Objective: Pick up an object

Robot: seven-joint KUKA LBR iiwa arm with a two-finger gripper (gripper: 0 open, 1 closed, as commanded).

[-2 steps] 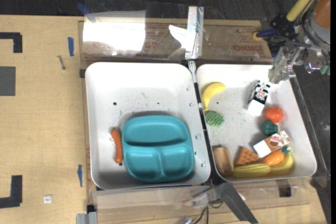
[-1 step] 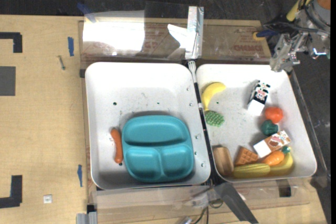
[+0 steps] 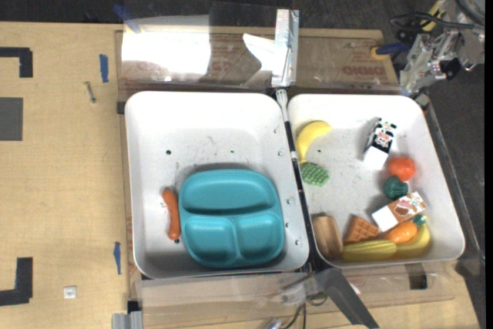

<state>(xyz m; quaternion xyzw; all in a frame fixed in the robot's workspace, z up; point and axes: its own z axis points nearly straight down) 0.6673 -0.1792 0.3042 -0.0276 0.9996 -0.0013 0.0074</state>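
1. Tool (image 3: 420, 67) sits at upper right of the camera view, above the far right corner of the right bin (image 3: 443, 166), outside the rim. Its opening is unreadable in the cable clutter; nothing visibly held.
2. Nearest candidate: milk carton (image 3: 380, 139), down and left of the tool, long axis near vertical in frame.
3. Banana (image 3: 311, 136) lies farther left by the divider; the other toys crowd the near right corner.
4. Judgement: the reach goes inward and down toward the carton.
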